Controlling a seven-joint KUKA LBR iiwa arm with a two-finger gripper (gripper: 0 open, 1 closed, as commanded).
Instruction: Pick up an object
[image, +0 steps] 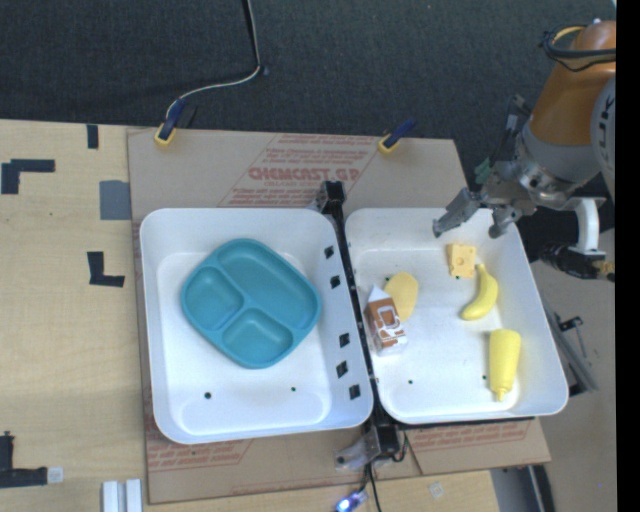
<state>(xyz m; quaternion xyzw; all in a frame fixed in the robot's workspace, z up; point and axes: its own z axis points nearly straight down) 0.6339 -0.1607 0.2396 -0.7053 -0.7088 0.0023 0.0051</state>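
Camera view: fixed, looks down at a slant on bench w/ two bins; list runs L to R.
Bench top (60, 330): pale wood-look surface, black angular marks at far L.
Room: dark carpet-like floor (400, 60) across the top, a black cable (252, 45) trailing over it.
Cardboard sheet (300, 170): lies under both bins, red print on it, held at the top edge by a yellow clamp (167, 128) at L and a blue-yellow clamp (396, 134) further R.
Left bin (160, 300): shallow, white; holds a teal divided plate (250, 302), three compartments, lying flat near the middle.
Divider: black clips (338, 280) run down the seam where the bins meet.
Right bin (540, 350): shallow, white, touching L bin along the seam.
Snack packet (385, 322): brown-white, by the seam, just beside a pale yellow pear-shaped toy (403, 292).
Cheese wedge (461, 260): yellow w/ holes, upper middle of R bin.
Banana (481, 296): just below the wedge, curved, near it.
Corn cob (503, 362): yellow, lower R of the bin, apart from the rest.
Gripper (468, 222): fingers spread apart, nothing between them; hangs over the bin's top edge, just above the cheese wedge, not touching it.
Arm (570, 110): grey w/ orange band, comes in from R.
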